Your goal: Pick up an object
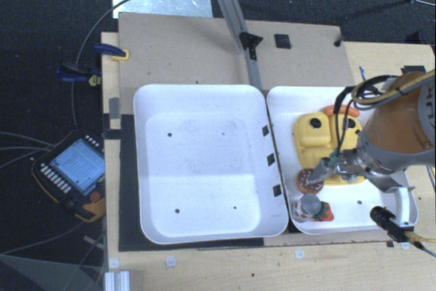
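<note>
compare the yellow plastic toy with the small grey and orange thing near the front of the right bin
The yellow plastic toy is much larger than the small grey and orange thing. The toy sits mid-bin beside the gripper; the small thing lies at the front edge. The toy is one colour, the small thing mixed. Both lie in the right white bin.

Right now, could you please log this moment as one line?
grey arm gripper: over right white bin | beside yellow plastic toy | grasp: unconfirmed

I see two bins of smooth, slightly glossy white plastic, on a bench like matt brown cardboard.
</note>
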